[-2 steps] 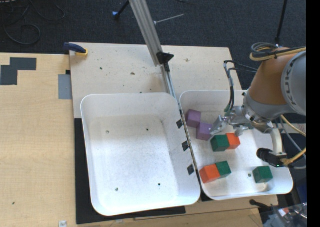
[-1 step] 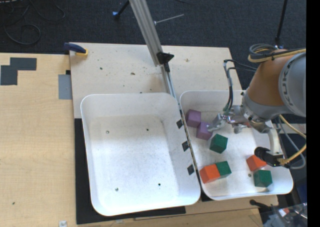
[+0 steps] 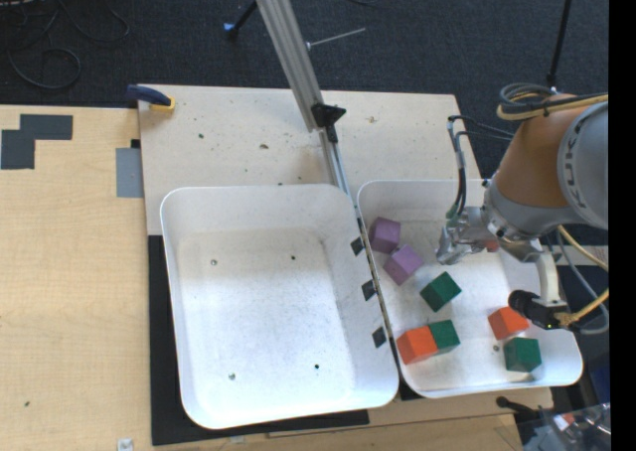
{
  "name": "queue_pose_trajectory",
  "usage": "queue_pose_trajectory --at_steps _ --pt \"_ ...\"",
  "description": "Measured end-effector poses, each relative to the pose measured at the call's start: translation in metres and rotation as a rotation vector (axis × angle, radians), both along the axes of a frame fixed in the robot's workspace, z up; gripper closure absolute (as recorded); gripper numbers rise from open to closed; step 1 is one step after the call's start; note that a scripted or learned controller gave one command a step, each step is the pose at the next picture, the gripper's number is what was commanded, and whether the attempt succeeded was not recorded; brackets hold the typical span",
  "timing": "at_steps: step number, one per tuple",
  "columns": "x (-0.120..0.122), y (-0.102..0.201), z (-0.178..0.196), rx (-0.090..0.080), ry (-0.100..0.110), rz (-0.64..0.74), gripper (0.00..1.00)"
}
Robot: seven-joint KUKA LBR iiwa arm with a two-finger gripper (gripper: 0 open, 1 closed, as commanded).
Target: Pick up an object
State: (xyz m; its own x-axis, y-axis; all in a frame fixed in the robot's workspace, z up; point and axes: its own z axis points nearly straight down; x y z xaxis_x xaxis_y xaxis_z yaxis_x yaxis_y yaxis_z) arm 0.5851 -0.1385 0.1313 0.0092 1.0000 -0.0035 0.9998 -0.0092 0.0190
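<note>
Green block [image 3: 440,291] tilted cornerwise, just below the hand [image 3: 452,250]

Bins [image 3: 258,409]: smooth white plastic, speckled
Tabletop [image 3: 70,270]: pale matt wood
Blocks [image 3: 440,291]: matt, smooth
Rail [image 3: 288,42]: brushed metal

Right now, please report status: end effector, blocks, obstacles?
End effector low over right white bin, nothing visibly held. Nearest: green cube, purple cube. No obstruction seen.

Seven blocks [image 3: 440,291], seemingly, lie in the right bin [image 3: 467,384].
</note>
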Motion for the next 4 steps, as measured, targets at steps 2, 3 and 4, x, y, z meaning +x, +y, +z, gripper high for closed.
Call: queue_pose_trajectory --at_steps 2,3,4 --pt "0.012 -0.003 0.102 0.003 0.016 0.011 1.00" --pt "0.006 -0.002 0.163 0.002 0.014 0.012 1.00" --pt "0.006 -0.001 0.164 0.003 0.020 0.017 1.00"
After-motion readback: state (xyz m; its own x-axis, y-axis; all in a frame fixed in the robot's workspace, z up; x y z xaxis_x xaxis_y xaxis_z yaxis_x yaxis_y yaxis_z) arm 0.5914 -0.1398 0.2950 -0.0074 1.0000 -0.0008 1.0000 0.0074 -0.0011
